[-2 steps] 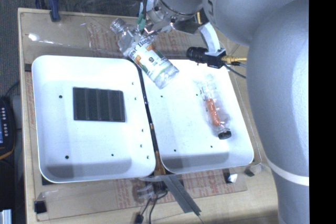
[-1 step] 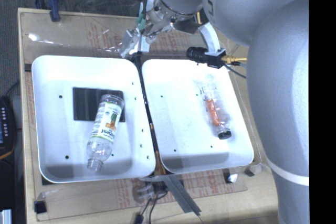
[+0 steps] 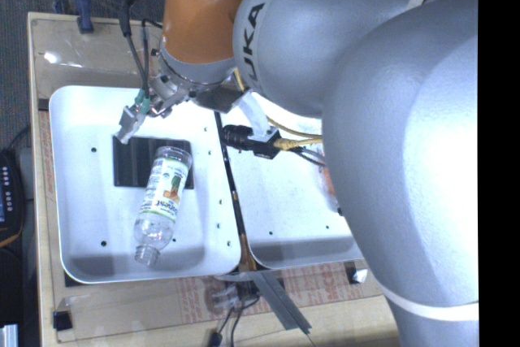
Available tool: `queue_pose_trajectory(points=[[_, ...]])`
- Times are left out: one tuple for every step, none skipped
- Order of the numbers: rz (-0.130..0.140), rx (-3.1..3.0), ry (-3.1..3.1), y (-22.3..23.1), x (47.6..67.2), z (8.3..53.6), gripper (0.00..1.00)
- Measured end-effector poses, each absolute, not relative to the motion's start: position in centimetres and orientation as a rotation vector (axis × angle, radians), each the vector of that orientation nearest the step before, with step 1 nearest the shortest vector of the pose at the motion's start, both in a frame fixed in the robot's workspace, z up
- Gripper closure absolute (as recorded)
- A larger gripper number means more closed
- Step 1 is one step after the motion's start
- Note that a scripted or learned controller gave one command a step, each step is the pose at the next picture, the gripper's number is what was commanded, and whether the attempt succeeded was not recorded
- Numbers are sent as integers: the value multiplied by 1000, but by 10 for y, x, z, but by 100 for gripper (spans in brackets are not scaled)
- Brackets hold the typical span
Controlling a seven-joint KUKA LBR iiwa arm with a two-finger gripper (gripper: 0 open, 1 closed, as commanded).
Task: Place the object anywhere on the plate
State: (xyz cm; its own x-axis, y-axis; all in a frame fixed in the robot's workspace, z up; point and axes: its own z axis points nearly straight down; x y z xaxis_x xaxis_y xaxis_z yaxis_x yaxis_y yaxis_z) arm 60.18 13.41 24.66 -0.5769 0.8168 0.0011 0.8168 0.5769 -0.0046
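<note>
A: Camera view, largest first: the arm (image 3: 366,93) fills the right side, its orange band (image 3: 199,8) above the wrist, reaching over the right bin (image 3: 276,248) toward the left bin (image 3: 73,175).

B: Task status?

A: The bottle (image 3: 165,195) lies on its side in the left bin, label end overlapping the dark plate (image 3: 128,162), cap end pointing to the bin's near wall. It rests partly on the plate, so placement looks largely done; judgement only.

B: Arm pose?

A: Wrist tilted down-left; the gripper (image 3: 130,124) sits at the plate's far corner, near the bottle but apart from it. Nothing is between its tips. How wide they stand cannot be told.
</note>
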Motion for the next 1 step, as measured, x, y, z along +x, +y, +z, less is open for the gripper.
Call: queue_pose_trajectory(points=[[8,-1386,-2816,186,634,160,0]])
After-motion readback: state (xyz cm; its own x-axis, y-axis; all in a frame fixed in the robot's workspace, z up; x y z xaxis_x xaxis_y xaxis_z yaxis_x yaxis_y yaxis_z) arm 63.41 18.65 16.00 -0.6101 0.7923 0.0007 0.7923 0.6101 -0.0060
